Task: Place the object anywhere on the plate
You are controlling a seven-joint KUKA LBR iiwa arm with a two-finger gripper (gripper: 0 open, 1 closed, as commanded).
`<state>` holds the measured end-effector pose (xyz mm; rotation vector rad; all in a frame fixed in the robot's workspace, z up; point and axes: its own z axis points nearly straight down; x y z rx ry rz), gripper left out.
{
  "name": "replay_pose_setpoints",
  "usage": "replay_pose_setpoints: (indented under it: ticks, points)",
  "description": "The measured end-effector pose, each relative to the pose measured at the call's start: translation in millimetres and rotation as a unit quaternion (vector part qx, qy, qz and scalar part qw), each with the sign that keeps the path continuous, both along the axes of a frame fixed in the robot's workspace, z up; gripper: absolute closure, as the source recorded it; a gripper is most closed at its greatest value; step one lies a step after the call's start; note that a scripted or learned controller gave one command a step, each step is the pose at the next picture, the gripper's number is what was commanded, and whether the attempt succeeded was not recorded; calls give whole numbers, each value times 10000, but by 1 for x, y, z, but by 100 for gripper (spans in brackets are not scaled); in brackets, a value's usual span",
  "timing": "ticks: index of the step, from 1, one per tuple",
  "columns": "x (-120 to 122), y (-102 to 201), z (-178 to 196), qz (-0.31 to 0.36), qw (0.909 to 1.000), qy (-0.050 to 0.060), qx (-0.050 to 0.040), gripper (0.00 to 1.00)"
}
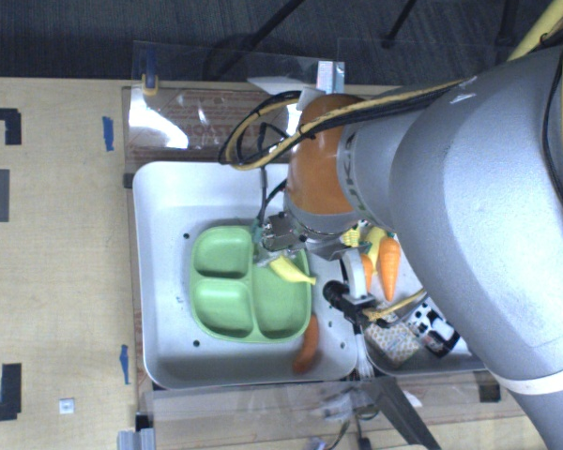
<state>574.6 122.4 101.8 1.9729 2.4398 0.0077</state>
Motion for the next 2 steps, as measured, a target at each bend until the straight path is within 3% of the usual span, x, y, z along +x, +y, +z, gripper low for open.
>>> replay_pose_setpoints:
  ticks: [1, 2]
  points:
    - [-17, -14, -7, 548, 9984, -84, 62, 100]
    - [40, 31, -9, 324, 9995, -58, -1, 100]
